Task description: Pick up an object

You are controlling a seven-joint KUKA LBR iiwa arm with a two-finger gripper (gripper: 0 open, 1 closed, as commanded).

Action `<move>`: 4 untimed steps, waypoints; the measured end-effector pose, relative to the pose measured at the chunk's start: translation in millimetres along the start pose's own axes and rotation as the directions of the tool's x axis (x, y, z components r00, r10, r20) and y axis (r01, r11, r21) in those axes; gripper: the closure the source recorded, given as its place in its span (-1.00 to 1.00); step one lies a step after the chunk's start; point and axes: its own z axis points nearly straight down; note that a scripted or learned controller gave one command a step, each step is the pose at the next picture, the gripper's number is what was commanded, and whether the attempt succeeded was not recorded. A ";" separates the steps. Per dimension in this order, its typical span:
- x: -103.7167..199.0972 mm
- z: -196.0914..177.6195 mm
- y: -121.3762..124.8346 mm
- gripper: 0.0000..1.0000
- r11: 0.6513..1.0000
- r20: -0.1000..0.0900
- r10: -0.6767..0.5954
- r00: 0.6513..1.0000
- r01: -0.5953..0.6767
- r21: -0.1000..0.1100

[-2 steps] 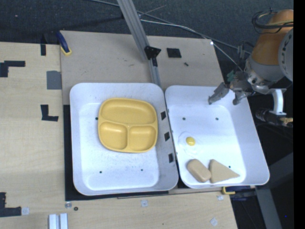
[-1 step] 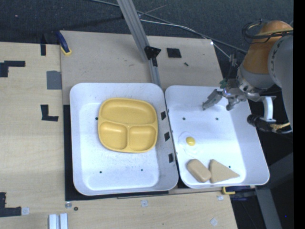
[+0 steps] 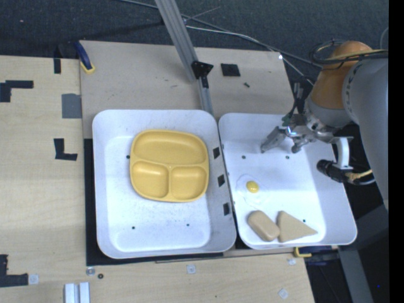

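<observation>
In the right bin (image 3: 328, 194) lie a small yellow piece (image 3: 252, 187), a tan rounded block (image 3: 262, 225) and a tan wedge (image 3: 294, 227), the last two side by side near the front edge. My gripper (image 3: 281, 145) hangs over the bin's back part, its fingers spread apart with nothing between them. It is well behind the yellow piece and the tan pieces. The left bin (image 3: 113, 219) holds a yellow divided plate (image 3: 169, 165).
A slanted metal pole (image 3: 183, 43) rises behind the two bins. The arm's grey body and orange band (image 3: 334, 74) stand at the right, with cables beside the right bin. Black clips sit along the wall between the bins.
</observation>
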 end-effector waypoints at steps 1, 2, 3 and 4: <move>0.3 -12.8 0.9 1.00 1.000 0.001 -0.001 1.000 0.001 -0.003; -1.8 -76.3 0.4 1.00 1.000 0.001 0.001 1.000 -0.001 -0.009; -6.4 -127.1 10.0 1.00 1.000 0.001 0.000 1.000 0.000 -0.009; -6.0 -180.8 10.9 1.00 1.000 0.001 0.000 1.000 0.000 -0.010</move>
